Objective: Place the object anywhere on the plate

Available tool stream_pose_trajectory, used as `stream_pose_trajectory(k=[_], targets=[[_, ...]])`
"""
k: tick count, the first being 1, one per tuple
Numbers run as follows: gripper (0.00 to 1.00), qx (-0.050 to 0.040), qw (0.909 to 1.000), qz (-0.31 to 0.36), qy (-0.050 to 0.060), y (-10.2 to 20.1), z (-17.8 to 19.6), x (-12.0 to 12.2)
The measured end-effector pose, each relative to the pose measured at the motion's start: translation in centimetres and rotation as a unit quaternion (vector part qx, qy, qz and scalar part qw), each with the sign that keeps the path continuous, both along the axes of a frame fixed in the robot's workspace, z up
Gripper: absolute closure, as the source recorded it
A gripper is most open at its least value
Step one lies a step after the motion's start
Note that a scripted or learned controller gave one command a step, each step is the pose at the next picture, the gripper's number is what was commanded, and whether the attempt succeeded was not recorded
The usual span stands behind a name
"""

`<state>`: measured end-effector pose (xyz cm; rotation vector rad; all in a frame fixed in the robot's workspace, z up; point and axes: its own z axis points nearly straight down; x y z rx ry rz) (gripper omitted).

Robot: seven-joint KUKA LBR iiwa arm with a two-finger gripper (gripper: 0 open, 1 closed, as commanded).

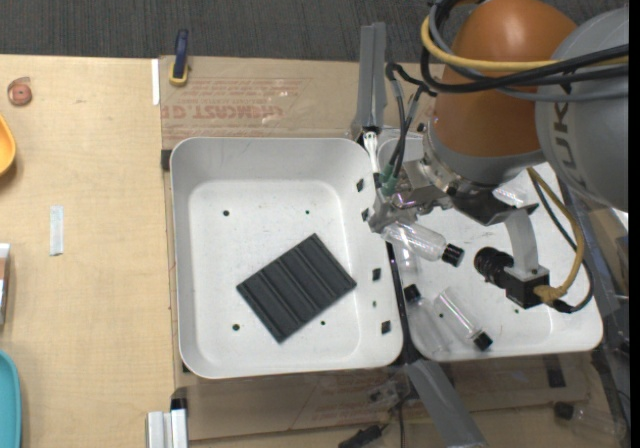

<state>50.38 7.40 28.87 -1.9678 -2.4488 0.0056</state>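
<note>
A dark grey ribbed plate [297, 287] lies flat and turned at an angle in the left white bin [200, 236]. In the right bin [560, 336] a clear plastic vial with a black cap [425, 243] lies on its side near the left wall. My gripper [397, 211] hangs just above and to the left of this vial, over the divide between the two bins, under the orange band of the arm [495, 86]. Whether the gripper touches the vial is hidden by its own body. A second clear vial [462, 319] lies nearer the front of the right bin.
A small black part [411, 293] lies by the right bin's left wall. A black fitting with a yellow cable [520, 281] hangs from the arm over the right bin. A cardboard sheet [255, 101] lies behind the left bin, and the wooden table [80, 236] extends left.
</note>
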Motion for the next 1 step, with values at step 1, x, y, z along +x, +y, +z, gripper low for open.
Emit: stream_pose_trajectory(k=[1], targets=[[1.00, -0.0001, 1.0000, 0.000, 0.001, 6.60, -3.44, -2.08]])
